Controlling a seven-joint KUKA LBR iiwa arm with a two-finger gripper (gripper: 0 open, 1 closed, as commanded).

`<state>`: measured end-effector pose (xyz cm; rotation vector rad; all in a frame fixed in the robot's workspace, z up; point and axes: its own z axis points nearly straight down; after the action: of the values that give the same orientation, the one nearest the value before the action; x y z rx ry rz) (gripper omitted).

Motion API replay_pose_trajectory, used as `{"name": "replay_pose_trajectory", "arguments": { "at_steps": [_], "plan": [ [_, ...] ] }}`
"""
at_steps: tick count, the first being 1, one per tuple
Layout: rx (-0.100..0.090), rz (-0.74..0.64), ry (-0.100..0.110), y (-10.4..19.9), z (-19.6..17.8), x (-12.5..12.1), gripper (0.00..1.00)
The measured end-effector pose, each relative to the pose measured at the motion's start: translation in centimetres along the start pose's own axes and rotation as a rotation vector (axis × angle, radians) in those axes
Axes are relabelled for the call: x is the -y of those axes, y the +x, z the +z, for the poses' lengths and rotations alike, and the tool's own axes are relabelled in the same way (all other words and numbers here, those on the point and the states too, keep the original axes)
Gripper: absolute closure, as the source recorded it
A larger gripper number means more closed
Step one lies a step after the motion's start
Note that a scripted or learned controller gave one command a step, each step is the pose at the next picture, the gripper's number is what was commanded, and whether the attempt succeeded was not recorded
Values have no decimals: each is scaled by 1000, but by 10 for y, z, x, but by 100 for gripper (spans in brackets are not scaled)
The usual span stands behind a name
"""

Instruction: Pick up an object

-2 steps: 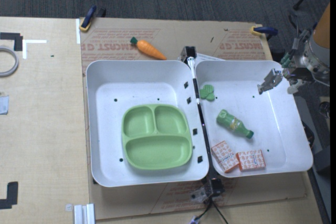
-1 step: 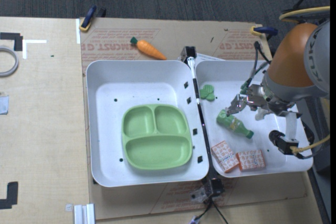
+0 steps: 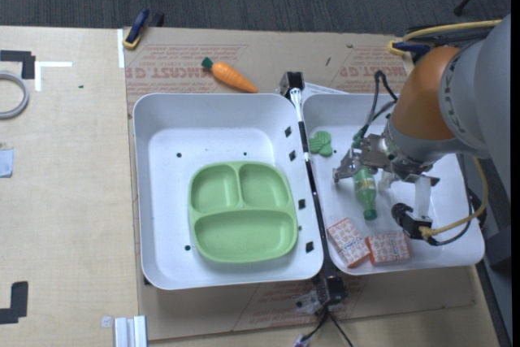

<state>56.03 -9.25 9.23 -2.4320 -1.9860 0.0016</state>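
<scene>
In the right bin (image 3: pixel 455 256), a small green bottle (image 3: pixel 367 195) lies pointing toward the front. My gripper (image 3: pixel 363 166) hangs right over the bottle's far end, touching or nearly touching it. The wrist hides the contact. A green leafy toy (image 3: pixel 321 144) lies by the bin's left wall, left of the gripper. Two red-and-white boxes (image 3: pixel 347 241) (image 3: pixel 387 248) lie at the bin's front. The grey arm with its orange band (image 3: pixel 426 97) reaches in from the right.
The left bin (image 3: pixel 154 175) holds a green divided plate (image 3: pixel 242 211). A toy carrot (image 3: pixel 230 75) lies on the cardboard behind the bins. A black cable (image 3: pixel 422 230) loops from the wrist over the right bin's front right part.
</scene>
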Motion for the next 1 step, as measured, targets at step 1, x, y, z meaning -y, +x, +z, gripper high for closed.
{"name": "replay_pose_trajectory", "arguments": {
  "at_steps": [1],
  "plan": [
    [0, 3, 0, -1, -9, 0, 100]
  ]
}}
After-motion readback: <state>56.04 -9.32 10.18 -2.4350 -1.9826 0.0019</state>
